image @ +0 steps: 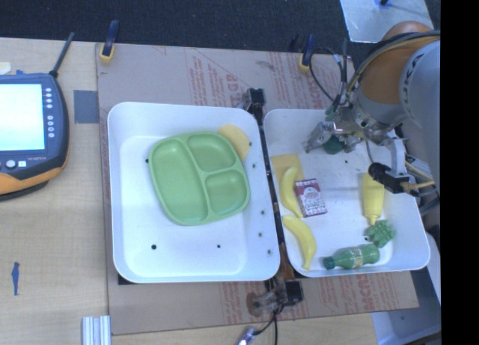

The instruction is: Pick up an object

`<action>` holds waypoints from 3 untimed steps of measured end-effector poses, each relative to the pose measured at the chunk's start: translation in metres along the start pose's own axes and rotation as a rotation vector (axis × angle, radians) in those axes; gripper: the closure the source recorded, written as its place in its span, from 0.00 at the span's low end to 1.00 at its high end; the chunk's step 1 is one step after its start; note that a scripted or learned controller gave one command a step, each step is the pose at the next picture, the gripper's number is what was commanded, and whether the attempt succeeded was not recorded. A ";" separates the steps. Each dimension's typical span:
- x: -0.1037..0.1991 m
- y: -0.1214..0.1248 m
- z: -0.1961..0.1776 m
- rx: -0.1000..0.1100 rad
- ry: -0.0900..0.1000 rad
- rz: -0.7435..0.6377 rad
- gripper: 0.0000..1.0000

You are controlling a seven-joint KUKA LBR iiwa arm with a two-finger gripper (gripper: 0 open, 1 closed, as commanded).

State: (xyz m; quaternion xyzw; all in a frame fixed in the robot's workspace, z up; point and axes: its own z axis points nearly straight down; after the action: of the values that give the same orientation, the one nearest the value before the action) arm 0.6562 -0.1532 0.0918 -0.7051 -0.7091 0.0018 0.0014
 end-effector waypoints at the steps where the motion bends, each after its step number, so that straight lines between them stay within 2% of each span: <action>1: -0.060 0.000 -0.078 -0.004 0.000 0.003 0.00; 2: -0.052 -0.001 0.001 0.000 0.000 -0.001 0.00; 3: -0.052 0.000 -0.011 0.000 -0.001 -0.003 1.00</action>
State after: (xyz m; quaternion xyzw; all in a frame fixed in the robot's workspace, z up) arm 0.6565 -0.2056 0.1026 -0.7040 -0.7102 0.0021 0.0009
